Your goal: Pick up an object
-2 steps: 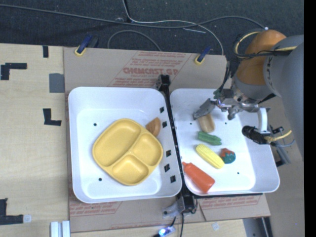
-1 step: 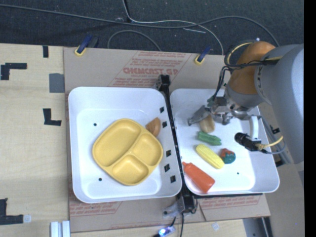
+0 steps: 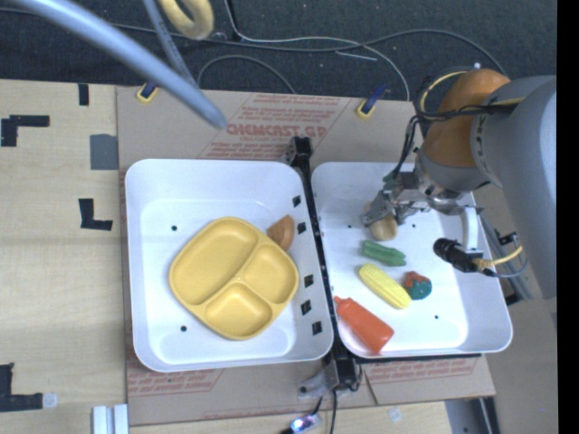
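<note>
The right bin point(image 3: 452, 333) holds several small toy foods. A tan rounded piece point(image 3: 384, 230) lies near the bin's upper middle. Below it come a green pickle point(image 3: 384, 253), a yellow corn cob point(image 3: 384, 286), a small teal and red piece point(image 3: 417, 286) and an orange-red piece point(image 3: 364, 325) at the front left. My gripper point(image 3: 389, 212) reaches in from the right and hangs low over the tan piece, right at its top edge. Whether it touches or grips that piece is unclear.
The left bin point(image 3: 149, 242) carries a yellow divided plate point(image 3: 233, 276) and a brown rounded piece point(image 3: 282, 232) by the black divider point(image 3: 312, 242). The arm's wrist point(image 3: 466, 143) and cables point(image 3: 470, 256) overhang the right bin's far right side. A grey pole point(image 3: 109, 39) crosses the upper left.
</note>
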### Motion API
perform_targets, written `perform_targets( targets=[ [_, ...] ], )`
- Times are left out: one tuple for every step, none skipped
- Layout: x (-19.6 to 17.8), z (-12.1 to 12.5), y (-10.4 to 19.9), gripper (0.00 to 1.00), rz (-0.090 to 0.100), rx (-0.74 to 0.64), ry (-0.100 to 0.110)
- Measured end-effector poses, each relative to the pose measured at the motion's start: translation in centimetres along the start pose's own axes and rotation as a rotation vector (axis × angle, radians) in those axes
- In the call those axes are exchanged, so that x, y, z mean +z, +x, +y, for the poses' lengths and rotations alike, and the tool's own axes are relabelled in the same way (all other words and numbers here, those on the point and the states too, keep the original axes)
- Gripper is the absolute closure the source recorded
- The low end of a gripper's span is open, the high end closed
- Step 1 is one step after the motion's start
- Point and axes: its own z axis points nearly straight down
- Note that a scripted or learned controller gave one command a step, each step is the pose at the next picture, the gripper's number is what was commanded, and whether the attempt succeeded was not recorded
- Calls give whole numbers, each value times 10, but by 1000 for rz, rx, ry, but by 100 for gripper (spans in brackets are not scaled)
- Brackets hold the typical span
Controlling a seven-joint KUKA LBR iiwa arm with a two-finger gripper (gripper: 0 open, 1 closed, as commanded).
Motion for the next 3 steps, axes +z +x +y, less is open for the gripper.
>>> perform_targets(
  targets=[
    [-51, -6, -7, 100, 2, 2, -1],
    [-104, -5, -7, 100, 2, 1, -2],
    [-105, -7, 37, 100, 4, -2, 4]
  ],
)
